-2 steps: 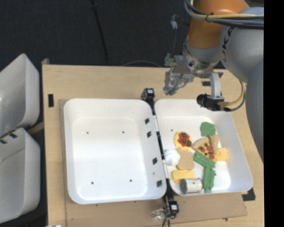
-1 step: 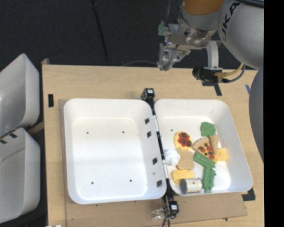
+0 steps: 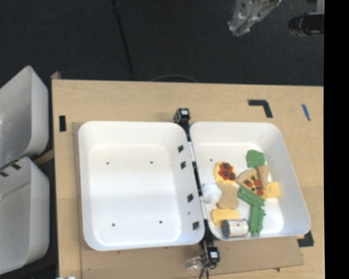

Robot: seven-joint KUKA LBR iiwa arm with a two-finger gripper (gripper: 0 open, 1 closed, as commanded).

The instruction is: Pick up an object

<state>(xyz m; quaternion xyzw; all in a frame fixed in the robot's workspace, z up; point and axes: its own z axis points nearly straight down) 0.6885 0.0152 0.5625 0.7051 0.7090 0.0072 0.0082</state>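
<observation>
My gripper (image 3: 248, 16) hung high at the far edge of the scene, well back from the bench, and it was too blurred for me to tell how it was set. Nothing showed in it.

Everything worth taking lay well below and nearer than me, in the right bin (image 3: 272, 133), crowded into its near half. The left bin (image 3: 131, 185) sat off to the side of that.

The pile looked like toy food, so I judged it all light and fairly stiff, likely smooth plastic that could slip under a poor pinch. None of it seemed fragile. A small can (image 3: 234, 228) lay on its side at the near edge of the pile, touching a yellow piece (image 3: 221, 216). It seemed the easiest hold: round and rigid, to be squeezed across its body, though it might roll if nudged. A long green piece (image 3: 254, 210) ran beside it and could be taken across its narrow width. The pizza slice (image 3: 252, 180) and the round red and yellow piece (image 3: 224, 171) lay flat and offered little edge, so I ranked them poor choices. A green leafy piece (image 3: 254, 158) sat farthest from the can, with open floor beyond it.
</observation>
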